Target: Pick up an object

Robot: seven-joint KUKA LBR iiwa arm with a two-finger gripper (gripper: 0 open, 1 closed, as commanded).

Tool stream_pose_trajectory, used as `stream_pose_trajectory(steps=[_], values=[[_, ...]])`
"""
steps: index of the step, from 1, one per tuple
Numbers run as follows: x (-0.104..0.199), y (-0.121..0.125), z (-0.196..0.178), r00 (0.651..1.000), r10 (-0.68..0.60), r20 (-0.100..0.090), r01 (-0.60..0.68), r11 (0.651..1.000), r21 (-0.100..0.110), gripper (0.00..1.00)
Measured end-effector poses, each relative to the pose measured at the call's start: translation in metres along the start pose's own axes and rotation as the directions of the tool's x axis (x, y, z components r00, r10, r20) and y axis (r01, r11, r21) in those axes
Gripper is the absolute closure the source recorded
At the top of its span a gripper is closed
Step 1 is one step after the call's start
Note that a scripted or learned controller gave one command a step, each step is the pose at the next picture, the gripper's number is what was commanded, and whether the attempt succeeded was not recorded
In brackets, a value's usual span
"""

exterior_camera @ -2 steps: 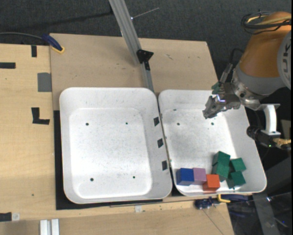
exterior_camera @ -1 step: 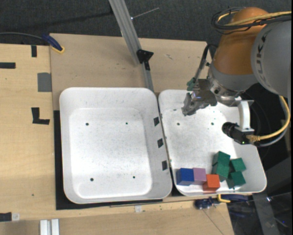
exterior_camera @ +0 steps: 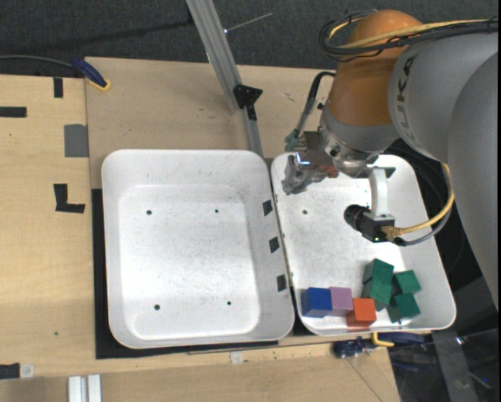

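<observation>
The gripper (exterior_camera: 297, 177) hangs over the far left corner of the right bin (exterior_camera: 334, 224); whether it is spread or closed cannot be told; nothing shows in its grasp. The blocks lie well apart from it, along the bin's near edge: a blue cube (exterior_camera: 317, 301), a lilac cube (exterior_camera: 341, 298), an orange cube (exterior_camera: 364, 311) and a cluster of green blocks (exterior_camera: 392, 289). The left bin (exterior_camera: 116, 224) sits beside it; both are shallow, white, speckled plastic on a tan wooden bench (exterior_camera: 33, 249); a slanted metal bar (exterior_camera: 217, 40) crosses above.
</observation>
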State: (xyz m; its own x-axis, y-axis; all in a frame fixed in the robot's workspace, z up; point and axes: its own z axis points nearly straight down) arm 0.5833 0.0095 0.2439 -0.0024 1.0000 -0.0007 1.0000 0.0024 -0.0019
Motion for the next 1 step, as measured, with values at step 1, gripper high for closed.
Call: stream_pose_trajectory(steps=[1], values=[[0.0471, 0.0068, 0.011, 1.0, -0.003, -0.001, 0.003, 1.0, 0.0, 1.0]])
